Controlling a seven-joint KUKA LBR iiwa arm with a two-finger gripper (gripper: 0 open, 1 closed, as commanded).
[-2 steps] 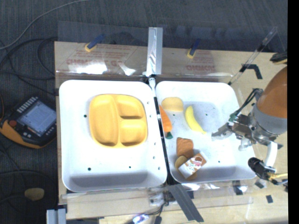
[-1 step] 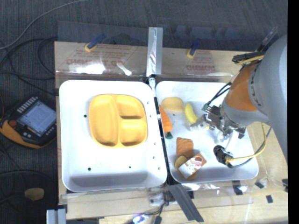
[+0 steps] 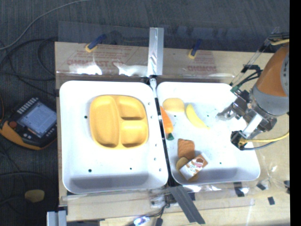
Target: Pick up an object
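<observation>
The gripper (image 3: 225, 115) hung over the right bin (image 3: 244, 171) at its three-o'clock side; whether it was wide or narrow could not be told. Pickable toys clustered toward nine o'clock: a banana (image 3: 195, 116), a carrot (image 3: 166, 124) against the dividing wall, and a small carton (image 3: 193, 168) near six o'clock. Bare floor lay between them. A yellow divided tray (image 3: 118, 121) filled the left bin (image 3: 75, 173).
</observation>
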